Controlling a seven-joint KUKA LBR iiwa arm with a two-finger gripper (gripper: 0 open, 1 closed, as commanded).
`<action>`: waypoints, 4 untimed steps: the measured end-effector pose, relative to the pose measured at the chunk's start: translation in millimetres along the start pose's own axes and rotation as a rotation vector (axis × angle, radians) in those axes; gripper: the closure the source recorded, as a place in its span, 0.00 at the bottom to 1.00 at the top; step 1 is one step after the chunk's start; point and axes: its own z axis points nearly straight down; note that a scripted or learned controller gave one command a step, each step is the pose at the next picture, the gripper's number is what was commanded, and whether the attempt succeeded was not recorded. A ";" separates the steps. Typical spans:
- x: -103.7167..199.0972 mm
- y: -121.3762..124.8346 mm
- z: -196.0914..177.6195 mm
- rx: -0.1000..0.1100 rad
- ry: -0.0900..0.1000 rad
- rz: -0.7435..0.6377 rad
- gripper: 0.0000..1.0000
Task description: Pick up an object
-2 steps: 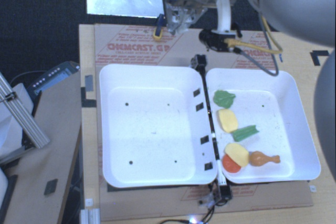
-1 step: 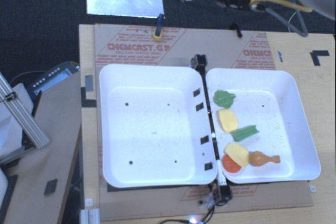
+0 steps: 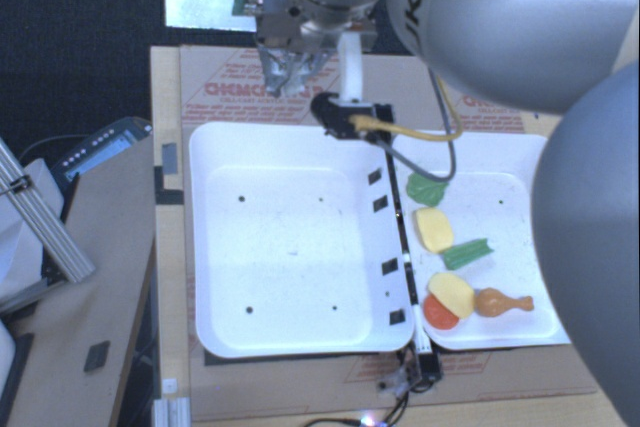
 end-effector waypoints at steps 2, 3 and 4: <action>-3.2 -37.3 50.4 0.004 -0.003 0.007 1.00; -3.4 -27.9 -24.4 -0.021 0.006 0.005 1.00; -6.2 8.5 -123.2 -0.028 0.007 0.006 1.00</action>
